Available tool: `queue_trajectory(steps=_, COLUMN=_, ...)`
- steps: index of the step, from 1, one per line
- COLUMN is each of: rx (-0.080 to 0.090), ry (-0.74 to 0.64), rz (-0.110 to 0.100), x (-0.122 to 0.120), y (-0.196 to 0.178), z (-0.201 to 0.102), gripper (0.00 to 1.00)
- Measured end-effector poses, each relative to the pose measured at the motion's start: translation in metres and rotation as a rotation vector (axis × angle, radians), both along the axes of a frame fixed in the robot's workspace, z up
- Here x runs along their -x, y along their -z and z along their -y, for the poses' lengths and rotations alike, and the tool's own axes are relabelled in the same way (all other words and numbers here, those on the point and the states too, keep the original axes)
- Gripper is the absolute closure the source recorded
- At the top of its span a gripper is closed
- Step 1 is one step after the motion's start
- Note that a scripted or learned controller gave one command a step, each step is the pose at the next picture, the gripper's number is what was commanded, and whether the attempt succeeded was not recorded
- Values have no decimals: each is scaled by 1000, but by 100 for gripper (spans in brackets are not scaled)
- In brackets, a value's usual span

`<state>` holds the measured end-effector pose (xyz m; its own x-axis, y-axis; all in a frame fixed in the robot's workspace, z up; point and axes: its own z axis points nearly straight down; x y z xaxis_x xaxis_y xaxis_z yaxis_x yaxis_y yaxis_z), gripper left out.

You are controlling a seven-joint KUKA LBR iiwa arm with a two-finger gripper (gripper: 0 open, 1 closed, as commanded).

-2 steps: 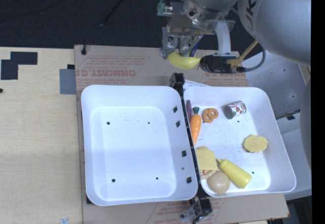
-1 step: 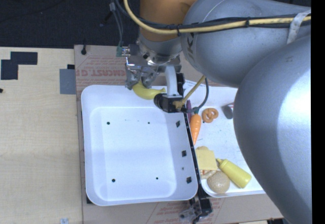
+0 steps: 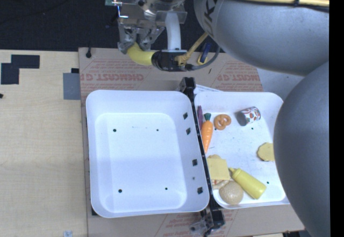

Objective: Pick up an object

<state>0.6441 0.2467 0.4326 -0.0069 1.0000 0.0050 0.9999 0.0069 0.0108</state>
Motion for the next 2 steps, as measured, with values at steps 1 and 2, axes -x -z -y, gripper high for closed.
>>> queue_trajectory(steps=1, rx=5, ry=1, rz=-11, x=1, y=-28, z=2, gripper=100)
queue_trajectory(steps=2, rx=5, ry=1, rz=-10, x=2, y=-78, z=2, gripper=100)
